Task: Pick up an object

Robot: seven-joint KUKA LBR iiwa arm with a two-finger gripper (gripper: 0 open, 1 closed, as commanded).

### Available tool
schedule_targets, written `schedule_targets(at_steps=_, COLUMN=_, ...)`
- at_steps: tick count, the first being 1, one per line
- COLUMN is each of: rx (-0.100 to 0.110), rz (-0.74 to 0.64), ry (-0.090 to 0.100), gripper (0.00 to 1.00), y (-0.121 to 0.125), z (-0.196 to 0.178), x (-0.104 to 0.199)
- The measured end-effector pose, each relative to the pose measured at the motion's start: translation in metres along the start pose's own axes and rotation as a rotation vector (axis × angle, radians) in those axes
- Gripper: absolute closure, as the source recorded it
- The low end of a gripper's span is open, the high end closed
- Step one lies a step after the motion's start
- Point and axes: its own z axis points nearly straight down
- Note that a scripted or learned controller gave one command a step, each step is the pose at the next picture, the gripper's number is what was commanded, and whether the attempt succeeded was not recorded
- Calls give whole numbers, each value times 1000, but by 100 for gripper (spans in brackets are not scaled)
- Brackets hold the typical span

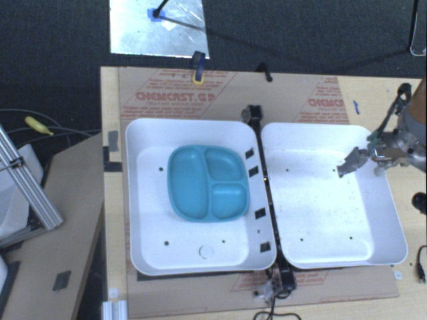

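evenly and brightly lit from above, with soft faint shadows inside the white bins (320, 255), mild glare on the foil sheet (159, 19) at top, slightly soft focus throughout, dim dark floor around the bench (167, 89).

Arm (412, 135) is cut off by the frame edge right of the right bin (313, 245), only the wrist end in view. Gripper (351, 161) over that bin's right side: too small and blurred to make out. Small round mark near the left bin's (143, 199) front wall: unclear.
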Motion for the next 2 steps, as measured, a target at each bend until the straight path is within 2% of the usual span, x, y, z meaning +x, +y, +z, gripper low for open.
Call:
schedule_targets(at_steps=1, rx=-11, rz=-9, ry=1, gripper=0, y=-41, z=-106, x=65)
schedule_targets(at_steps=2, rx=10, rz=2, ry=2, gripper=0, y=-42, z=13, x=61)
